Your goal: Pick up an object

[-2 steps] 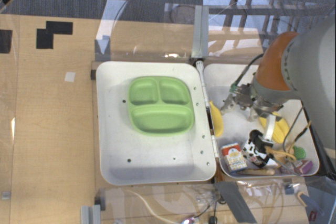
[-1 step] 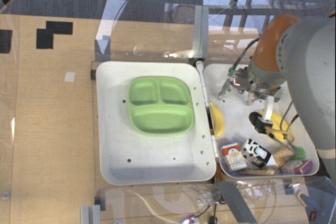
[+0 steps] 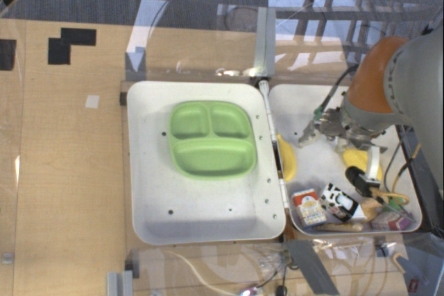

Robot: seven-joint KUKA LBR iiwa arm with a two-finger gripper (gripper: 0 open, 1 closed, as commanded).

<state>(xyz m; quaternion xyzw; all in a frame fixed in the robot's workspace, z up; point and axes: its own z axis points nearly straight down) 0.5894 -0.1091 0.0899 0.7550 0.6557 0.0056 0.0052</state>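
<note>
1. The end effector (image 3: 345,137) hangs low over the right-hand bin (image 3: 305,104), about midway along it. From where I stand I cannot tell how far open it is, nor whether it has hold of anything.
2. Closest to it is a yellow lump (image 3: 353,157), just beside it on the near side and partly tucked under the wrist. Too much is hidden to read its long axis or which way it points. I take this as the likeliest pick, needing only a short drop and a nudge toward the near side. With one arm, there is no choice of reach.
3. A banana (image 3: 287,158) lies apart to the view's left of the end effector, against the wall shared with the other bin. Its long axis runs along that wall, near to far, with a slight curve.
4. Further off on the near side, a red-and-white carton (image 3: 309,208) and a black-and-white patterned piece (image 3: 339,200) sit side by side.
5. Farthest, well apart to the view's left, a green divided plate (image 3: 211,138) lies flat in the left-hand bin (image 3: 149,170).
</note>
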